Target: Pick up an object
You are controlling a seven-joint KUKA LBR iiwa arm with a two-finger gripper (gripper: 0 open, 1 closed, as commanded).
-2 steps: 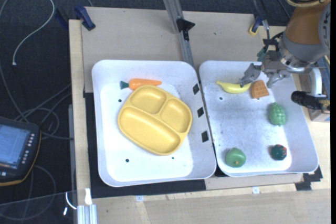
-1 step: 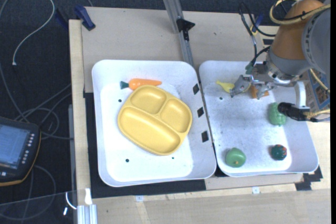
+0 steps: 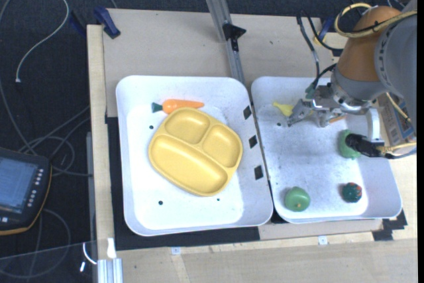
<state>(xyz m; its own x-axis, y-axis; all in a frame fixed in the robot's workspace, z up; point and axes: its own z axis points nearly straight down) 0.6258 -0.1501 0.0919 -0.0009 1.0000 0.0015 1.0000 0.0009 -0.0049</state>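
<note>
You see grey arm (image 3: 401, 56), rounded orange band above wrist, yellow cable looped over it, metallic gripper (image 3: 317, 112) hardware below.

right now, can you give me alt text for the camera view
A grey arm's claw hovers over the right bin, near a yellow piece, with green toys nearer the front. The left bin holds a yellow divided plate and carrot.

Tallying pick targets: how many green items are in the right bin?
3: a green apple near the front edge, a green-red fruit at the front right corner, a green piece by the right wall. The arm may hide others.
</note>
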